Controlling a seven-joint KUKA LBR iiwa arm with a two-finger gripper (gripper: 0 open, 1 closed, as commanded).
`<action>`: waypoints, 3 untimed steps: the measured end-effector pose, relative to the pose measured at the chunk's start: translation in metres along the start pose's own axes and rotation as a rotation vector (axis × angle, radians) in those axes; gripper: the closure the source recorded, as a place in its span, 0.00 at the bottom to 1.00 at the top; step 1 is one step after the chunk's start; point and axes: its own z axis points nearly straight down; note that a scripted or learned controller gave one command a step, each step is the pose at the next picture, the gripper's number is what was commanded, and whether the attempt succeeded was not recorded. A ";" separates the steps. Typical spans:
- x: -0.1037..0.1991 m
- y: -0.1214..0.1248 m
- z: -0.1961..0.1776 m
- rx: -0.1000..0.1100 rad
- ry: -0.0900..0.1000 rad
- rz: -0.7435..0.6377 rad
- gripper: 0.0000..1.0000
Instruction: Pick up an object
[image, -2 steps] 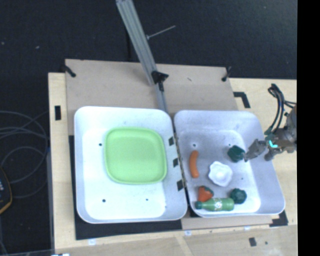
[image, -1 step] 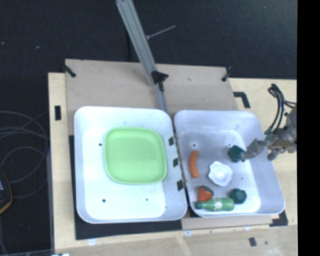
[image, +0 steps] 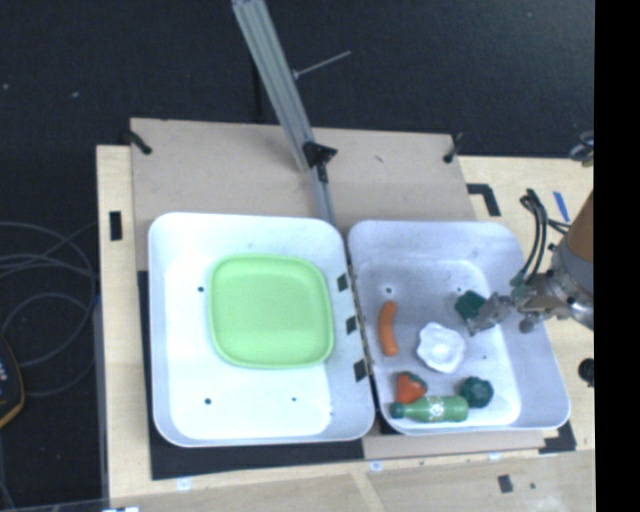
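Hovering over right bin (image: 500, 245) with gripper (image: 487, 312), finger state impossible to tell, sitting just beside dark green piece (image: 469, 303) to its left, white object (image: 440, 346) lying lower-left.

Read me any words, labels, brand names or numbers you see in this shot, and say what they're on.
None can be read.
The green bottle in the right bin has a pale patch mid-body, perhaps a label: too small and blurred to read.
The green plate in the left bin is plain.
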 end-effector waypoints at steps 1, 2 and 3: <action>-0.008 -0.004 0.058 0.001 0.000 0.001 0.00; -0.009 -0.003 0.098 -0.004 -0.001 0.000 0.00; -0.010 -0.002 0.085 -0.009 -0.002 0.001 1.00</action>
